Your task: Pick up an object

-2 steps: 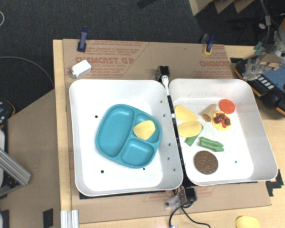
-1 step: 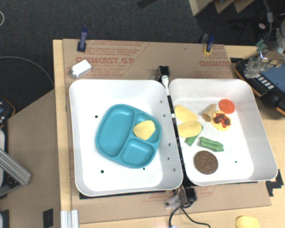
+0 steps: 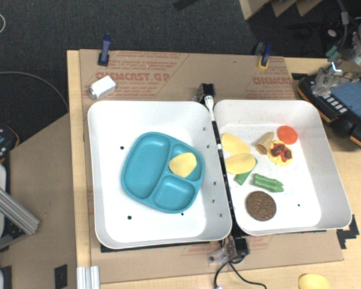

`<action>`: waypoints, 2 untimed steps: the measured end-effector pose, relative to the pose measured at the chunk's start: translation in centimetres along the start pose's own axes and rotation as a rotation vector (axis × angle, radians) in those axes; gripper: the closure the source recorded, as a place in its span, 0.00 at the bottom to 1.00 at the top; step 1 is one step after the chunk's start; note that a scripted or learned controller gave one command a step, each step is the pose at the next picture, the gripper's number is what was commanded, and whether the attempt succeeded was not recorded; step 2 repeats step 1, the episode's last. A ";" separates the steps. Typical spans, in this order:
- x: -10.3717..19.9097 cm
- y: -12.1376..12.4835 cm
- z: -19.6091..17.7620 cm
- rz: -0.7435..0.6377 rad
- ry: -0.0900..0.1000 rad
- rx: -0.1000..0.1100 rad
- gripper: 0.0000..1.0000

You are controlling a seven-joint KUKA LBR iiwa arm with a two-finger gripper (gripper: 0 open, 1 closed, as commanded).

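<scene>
Since any piece would serve, leaning toward the green pod-shaped plastic toy (image 3: 268, 183) lying flat in the right-hand shallow white bin (image 3: 325, 179). Judging it as probably light, stiff and a little slick, like the play food around it. Favouring a hold across its narrow width rather than along its length.

Treating the flat brown round disc (image 3: 261, 206) just below it as the harder pick, sitting low and offering little to pinch. Rating the orange-red round toy (image 3: 287, 135) near the far wall as apt to roll away under a touch.

Noting a crowd toward the seam between the bins: an upper pale yellow rounded piece (image 3: 233, 142) sitting just above a lower pale yellow rounded piece (image 3: 239, 162), with a small green scrap (image 3: 242, 177) at the lower one's edge, touching or merely beside being impossible to tell. Seeing a tan cone-shaped piece (image 3: 265, 142) just beside a red-and-yellow cluster (image 3: 281, 153).

Keeping well off the raised bin rims and the black bar (image 3: 216, 138) along the seam. Finding the widest open floor to the pod's right and lower right, so coming down from that side.

Counting the yellow oval piece (image 3: 182, 164) in the left-hand shallow white bin (image 3: 108, 161) as awkward, being hemmed in by a compartment wall of the teal divided plastic plate (image 3: 147, 167).
</scene>
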State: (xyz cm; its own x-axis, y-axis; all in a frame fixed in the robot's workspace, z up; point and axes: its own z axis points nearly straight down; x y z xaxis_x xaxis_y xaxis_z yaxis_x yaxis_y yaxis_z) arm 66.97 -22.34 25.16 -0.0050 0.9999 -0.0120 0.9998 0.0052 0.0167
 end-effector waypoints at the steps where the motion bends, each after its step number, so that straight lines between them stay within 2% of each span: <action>1: 0.0 0.1 -1.1 -0.001 -0.003 -0.004 1.00; 2: 0.0 0.1 -1.1 -0.001 -0.003 -0.004 1.00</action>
